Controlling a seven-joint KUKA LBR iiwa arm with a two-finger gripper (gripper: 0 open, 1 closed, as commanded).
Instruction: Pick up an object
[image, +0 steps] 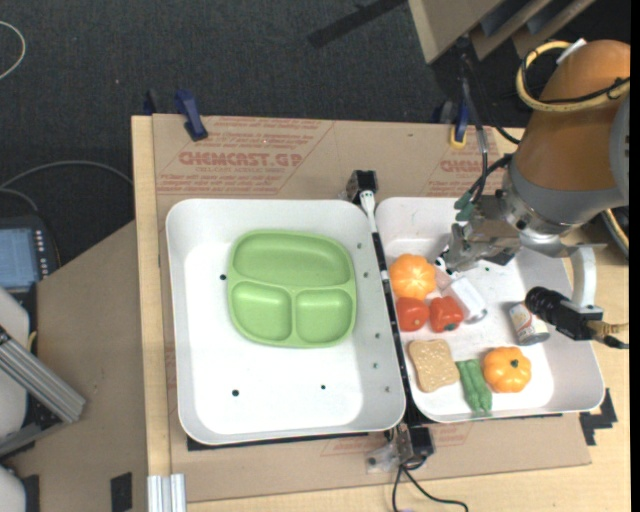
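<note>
Tool (452, 262) tips hidden beside orange (412, 275).

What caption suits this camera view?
Robot arm reaching over a bin of toy food, beside a green divided plate.

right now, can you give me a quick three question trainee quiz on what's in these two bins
1. True or false: the green divided plate lies in the left bin.
2. Which item lies nearest the gripper? A) orange fruit B) bread slice C) small pumpkin
3. Fill in: the green bean pod lies between the bread slice and the small ____.

Key: 1 true; 2 A; 3 pumpkin.
</note>
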